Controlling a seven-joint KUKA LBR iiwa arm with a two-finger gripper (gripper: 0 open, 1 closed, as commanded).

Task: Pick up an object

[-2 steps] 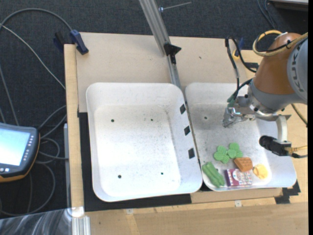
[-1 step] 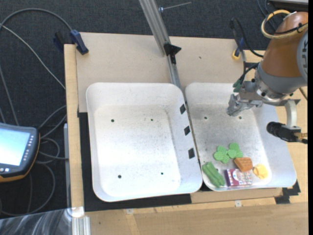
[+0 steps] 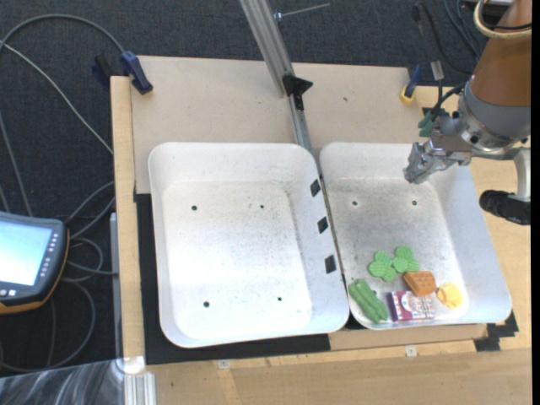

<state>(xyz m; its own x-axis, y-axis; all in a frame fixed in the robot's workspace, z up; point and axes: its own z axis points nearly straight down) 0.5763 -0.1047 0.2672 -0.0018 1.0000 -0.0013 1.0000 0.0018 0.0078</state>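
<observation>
Tablet (image 3: 25, 260) lay at the near left edge, left bin (image 3: 236, 243) beside right bin (image 3: 472, 226), toys clustered in its near corner: green pod (image 3: 368, 300), clover (image 3: 393, 264), orange block (image 3: 419, 282), pink box (image 3: 410, 305), yellow piece (image 3: 450, 294), gripper (image 3: 417, 172) hung well apart above the far rim, unobstructed.

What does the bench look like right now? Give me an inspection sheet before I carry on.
Surface: tan bench bearing a left bin and a right bin side by side.
Job's things: all in the right bin's near corner: green leaf, green pod, orange block, yellow piece, pink packet.
Clutter: nothing seen.
Tool: tool over the right bin's far edge, apart from the pile; nothing seen in it.
Cables: black loops on the floor at left; more at top right.
Surroundings: dark carpet, blue clamps, slanted metal pole, handheld screen at left.
</observation>
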